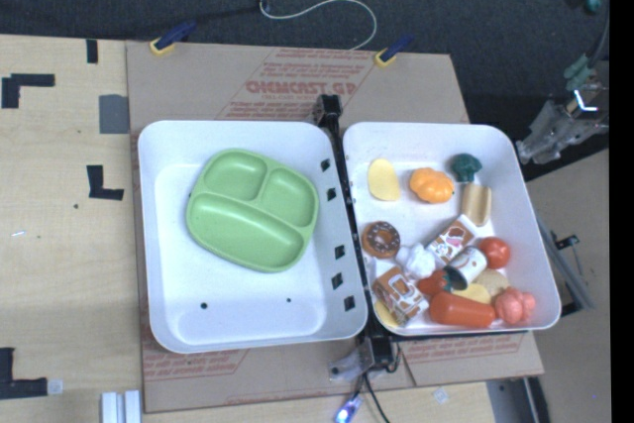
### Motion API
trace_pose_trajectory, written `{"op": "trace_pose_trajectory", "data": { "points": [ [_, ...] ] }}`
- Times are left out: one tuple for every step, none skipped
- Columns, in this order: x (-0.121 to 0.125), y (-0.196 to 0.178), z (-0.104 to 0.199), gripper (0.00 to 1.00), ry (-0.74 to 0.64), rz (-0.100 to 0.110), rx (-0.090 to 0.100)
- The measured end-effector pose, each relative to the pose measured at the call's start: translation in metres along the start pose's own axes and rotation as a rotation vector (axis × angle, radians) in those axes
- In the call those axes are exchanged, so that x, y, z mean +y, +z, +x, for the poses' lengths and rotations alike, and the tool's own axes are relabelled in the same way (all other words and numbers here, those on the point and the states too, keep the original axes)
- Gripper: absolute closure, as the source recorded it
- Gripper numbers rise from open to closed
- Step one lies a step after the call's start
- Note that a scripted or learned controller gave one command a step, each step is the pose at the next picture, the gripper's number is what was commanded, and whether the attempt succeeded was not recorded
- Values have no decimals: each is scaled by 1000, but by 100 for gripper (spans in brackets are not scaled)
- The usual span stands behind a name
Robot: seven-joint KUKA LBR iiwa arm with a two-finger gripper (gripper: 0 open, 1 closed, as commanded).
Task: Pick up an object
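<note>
Sausage (pixel 462 311) in right bin (pixel 530 203); end effector (pixel 555 129) outside bin.

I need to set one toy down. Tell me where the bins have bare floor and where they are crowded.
Left bin: bare floor along the near wall, below the green divided plate, and a strip at its left.
Right bin: a small bare patch at the far edge, between the yellow piece and the broccoli. Its near half is packed around the donut and sausage.

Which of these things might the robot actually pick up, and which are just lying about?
For the job:
- round chocolate doughnut
- orange fruit-shaped toy
- pale yellow oval toy
- red sausage toy
- gripper

Just there:
- green divided plastic plate
- white cable
- brown cardboard sheet
</note>
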State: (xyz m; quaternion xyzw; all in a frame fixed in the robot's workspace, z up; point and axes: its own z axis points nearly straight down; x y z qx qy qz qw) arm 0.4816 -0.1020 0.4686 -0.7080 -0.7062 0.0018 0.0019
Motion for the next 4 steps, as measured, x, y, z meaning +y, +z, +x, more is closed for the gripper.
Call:
{"op": "trace_pose_trajectory", "data": {
  "points": [
    [2,-70,113,100,-17,-12,2],
    [1,52,116,100,-4,9,-1],
    [1,-64,197,100,-13,-17,4],
    [0,59,275,100,-12,9,-3]
  ]
}}
